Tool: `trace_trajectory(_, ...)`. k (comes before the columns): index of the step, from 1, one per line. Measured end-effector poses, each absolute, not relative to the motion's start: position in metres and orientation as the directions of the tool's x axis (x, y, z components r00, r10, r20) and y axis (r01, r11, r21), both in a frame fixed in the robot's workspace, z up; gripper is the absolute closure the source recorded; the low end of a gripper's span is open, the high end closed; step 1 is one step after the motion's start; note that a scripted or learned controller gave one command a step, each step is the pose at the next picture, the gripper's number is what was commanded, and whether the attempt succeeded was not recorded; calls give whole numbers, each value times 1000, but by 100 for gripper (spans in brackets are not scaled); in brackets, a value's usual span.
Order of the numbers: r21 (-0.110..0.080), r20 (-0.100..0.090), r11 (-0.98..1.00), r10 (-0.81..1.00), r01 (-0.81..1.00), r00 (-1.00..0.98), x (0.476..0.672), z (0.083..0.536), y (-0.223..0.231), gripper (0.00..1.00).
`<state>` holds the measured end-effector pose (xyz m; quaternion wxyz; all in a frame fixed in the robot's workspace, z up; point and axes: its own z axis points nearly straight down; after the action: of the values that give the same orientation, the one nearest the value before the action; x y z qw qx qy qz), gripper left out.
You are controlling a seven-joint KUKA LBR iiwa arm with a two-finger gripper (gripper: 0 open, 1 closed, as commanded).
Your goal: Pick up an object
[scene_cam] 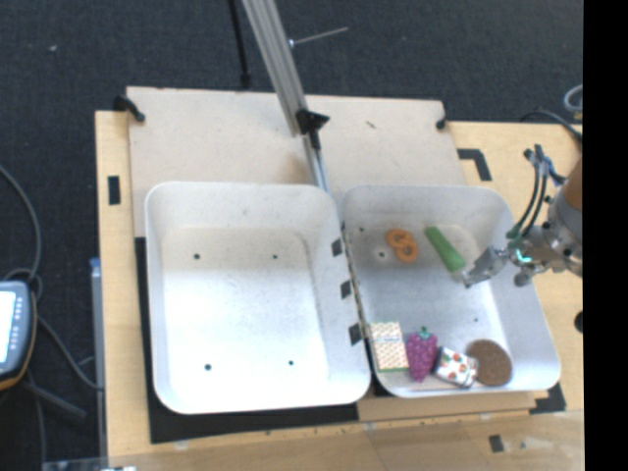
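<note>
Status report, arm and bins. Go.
Gripper low over right bin, nothing seen between fingers. Green stick just beside it, orange rings further left. Four items along near wall, untouched.

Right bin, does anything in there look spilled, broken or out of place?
Nothing stands out. The right bin holds an orange ring piece, a green stick and four small items along its near edge, all lying loose and intact. The gripper hovers beside the stick.

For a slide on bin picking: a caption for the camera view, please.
The hand hovers in the right bin beside a green stick, orange rings nearby.
</note>
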<state>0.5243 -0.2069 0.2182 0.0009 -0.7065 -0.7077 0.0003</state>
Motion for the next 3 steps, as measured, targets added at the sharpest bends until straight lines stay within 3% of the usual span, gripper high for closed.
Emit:
trace_trajectory(1, 2, 0, 2, 1000, 1000, -2, 525, 220, -207, 0)
trace_trajectory(3, -4, -1, -2, 1000, 1000, 2, 520, 106, -215, 0)
